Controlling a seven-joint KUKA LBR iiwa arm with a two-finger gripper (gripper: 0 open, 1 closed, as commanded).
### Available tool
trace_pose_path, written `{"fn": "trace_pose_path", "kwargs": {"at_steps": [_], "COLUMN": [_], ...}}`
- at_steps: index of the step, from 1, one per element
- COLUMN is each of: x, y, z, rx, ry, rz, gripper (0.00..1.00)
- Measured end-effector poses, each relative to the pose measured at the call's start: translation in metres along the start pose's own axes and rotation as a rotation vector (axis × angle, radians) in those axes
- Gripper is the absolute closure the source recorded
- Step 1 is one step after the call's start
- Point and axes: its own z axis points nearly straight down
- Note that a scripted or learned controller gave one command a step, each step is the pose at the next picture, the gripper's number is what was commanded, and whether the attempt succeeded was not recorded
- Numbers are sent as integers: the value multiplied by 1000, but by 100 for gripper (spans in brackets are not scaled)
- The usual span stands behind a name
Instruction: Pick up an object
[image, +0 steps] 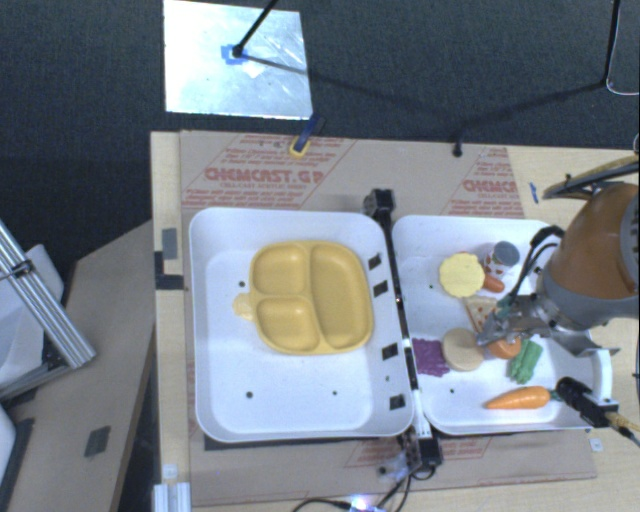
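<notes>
My gripper (497, 334) is low in the right bin (425, 240), reaching in from the right. It hangs over a cluster of toy food: a tan round disc (461, 351), a tan slice (479, 312), a small orange piece (506, 349) and a green piece (525, 361). Its tip lies between the slice and the orange piece, close to or touching them. Nothing is visibly lifted. An orange carrot (518, 399) lies near the bin's front wall. Farther back are a yellow round piece (461, 274), a small can (504, 256) and a purple piece (430, 355).
The left bin (215, 400) holds a yellow divided plate (305, 296). A black divider (392, 310) runs between the bins. The arm's grey and orange body (597, 265) covers the right bin's right side. Cardboard lies under both bins.
</notes>
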Motion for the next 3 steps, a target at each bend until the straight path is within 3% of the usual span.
{"fn": "trace_pose_path", "kwargs": {"at_steps": [2, 3], "x": [-4, 45], "y": [8, 26], "z": [-108, -116], "rx": [-2, 1], "ry": [-1, 1], "rz": [-3, -8], "gripper": [100, 100]}}
